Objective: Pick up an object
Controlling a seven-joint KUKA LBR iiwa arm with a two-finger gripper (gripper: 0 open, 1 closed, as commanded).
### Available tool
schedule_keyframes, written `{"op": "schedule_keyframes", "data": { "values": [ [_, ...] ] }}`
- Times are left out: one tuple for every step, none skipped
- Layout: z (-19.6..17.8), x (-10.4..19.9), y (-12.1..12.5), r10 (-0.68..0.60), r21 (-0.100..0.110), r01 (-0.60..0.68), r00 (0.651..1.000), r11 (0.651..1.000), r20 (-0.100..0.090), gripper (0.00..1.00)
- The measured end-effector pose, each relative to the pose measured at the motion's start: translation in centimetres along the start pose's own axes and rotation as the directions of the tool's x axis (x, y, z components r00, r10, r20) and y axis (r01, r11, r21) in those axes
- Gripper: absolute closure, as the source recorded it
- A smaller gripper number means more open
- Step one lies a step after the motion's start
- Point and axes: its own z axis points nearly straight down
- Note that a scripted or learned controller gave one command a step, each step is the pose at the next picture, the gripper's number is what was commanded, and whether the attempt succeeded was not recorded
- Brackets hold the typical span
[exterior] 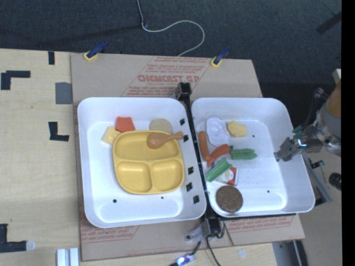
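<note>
Pincer (284, 150) sits at the 3 o'clock rim of the right bin (277, 112), low over the rim; the frame does not resolve its tips, so its state cannot be told. Nothing is seen between them. The arm (327, 127) enters from 3 o'clock.

Right bin contents, all clustered toward its 9 o'clock side, well apart from the pincer: a yellow lump (237, 129) at about 11 o'clock, just beside a pale clear cup (217, 130); a red-orange sausage piece (204, 146) and a second one (219, 151) near the dividing edge; a green pod (243, 154) nearest the bin's centre; a longer green piece (217, 169) below it, lying across a red-and-white packet (231, 175); a brown round cookie (229, 199) at 7 o'clock.

Left bin (91, 148) holds a yellow compartment tray (148, 173) at centre, with a wooden spoon (163, 139) across its 1 o'clock rim. An orange block (125, 124), a yellow wedge (109, 136) and a beige disc (161, 125) lie at the tray's 11 to 12 o'clock edge.

Both bins rest on cardboard (166, 76) on the counter (33, 165).
</note>
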Motion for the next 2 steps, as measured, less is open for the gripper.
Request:
{"op": "schedule_keyframes", "data": {
  "values": [
    [-0.5,5.9,0.9,-0.006,0.002,0.006,1.0,1.0,-0.003,1.0],
    [-1.0,11.7,0.9,-0.006,0.004,0.006,1.0,1.0,-0.003,1.0]
  ]
}}
